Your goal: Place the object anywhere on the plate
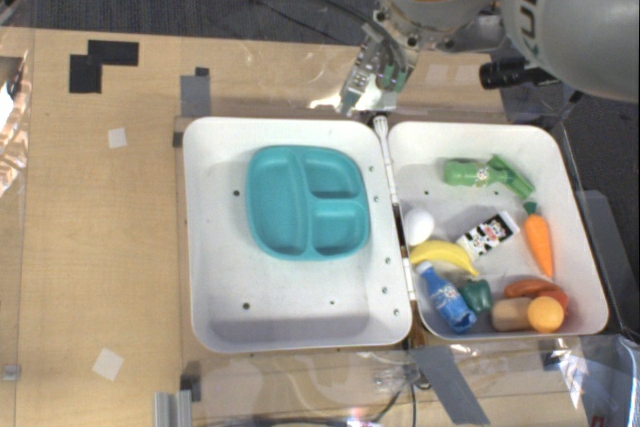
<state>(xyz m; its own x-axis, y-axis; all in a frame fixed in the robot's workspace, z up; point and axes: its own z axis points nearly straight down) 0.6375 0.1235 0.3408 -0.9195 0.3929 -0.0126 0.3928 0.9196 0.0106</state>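
Observation:
A teal divided plate [305,203] lies flat in the left white bin [215,315], slightly toward its far side, with nothing on it. My gripper [362,98] hangs over the bench just beyond the far rims, above where the two bins meet, under the orange wrist band. It is apart from the plate and from every object in the right bin [575,205]. Nothing is visibly held in it.
The right bin holds a green toy [487,175], a white egg [418,222], a banana [445,255], a black-and-white box [488,233], a carrot [540,245], a blue bottle [447,300], an orange [546,313] and several more pieces.

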